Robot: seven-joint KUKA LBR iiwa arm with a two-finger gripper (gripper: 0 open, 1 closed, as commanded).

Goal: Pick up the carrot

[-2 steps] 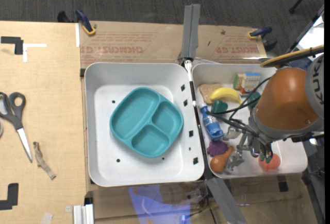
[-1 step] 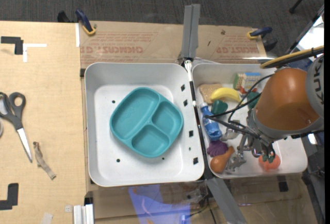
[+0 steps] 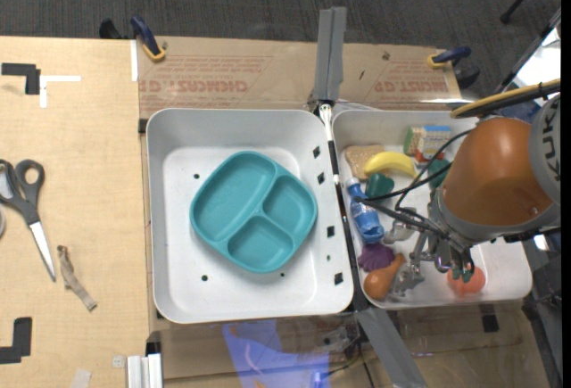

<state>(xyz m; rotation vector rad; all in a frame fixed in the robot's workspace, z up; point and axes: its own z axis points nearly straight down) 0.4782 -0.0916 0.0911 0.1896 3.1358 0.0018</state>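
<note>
One carrot (image 3: 466, 281) lay orange near the front wall of the right bin (image 3: 508, 275), just to the right of the claw (image 3: 435, 266) and seemingly touching it, though not between its fingers. Whether those fingers stood open or closed could not be told. Left of the claw sat a brown pear (image 3: 382, 277), beyond it a purple item (image 3: 374, 253), with a banana (image 3: 390, 163) farther back.

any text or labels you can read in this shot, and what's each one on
Red print on the cardboard sheet behind the left bin: upside down and mirrored, too blurred to quote.
Red print on the cardboard behind the right bin: likewise unreadable.
White letters on the arm: cut off at the frame edge, unreadable.
Label on the small box in the right bin: too small.
</note>
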